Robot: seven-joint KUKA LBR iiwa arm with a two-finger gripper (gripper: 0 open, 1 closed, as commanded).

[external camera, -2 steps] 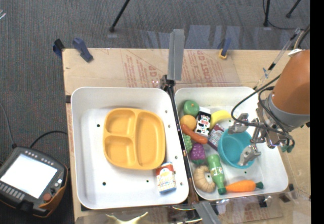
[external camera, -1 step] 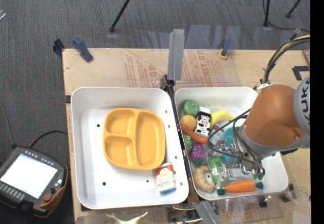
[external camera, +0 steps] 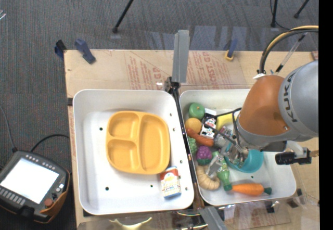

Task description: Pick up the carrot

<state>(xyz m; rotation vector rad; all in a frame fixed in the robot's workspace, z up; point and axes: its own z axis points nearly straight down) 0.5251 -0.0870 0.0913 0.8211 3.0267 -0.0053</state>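
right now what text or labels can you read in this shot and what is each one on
"KUKA": on the grey arm, running down its casing.
Red print: on the cardboard sheet under the bins, seen reversed, too faint to read.
Label on the small carton in the left bin: too small to read.

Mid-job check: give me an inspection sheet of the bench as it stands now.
Surface: two white bins side by side, left bin, right bin.
Job's things: carrot lies at the right bin's near edge, apart from the gripper.
Clutter: yellow tray and small carton in left bin; toy food heaped in right bin's left half, teal bowl.
Gripper: gripper low over the heap, fingers unclear.
Cables: hose looping above the arm.
Surroundings: carpet, tripod legs, pendant at lower left.
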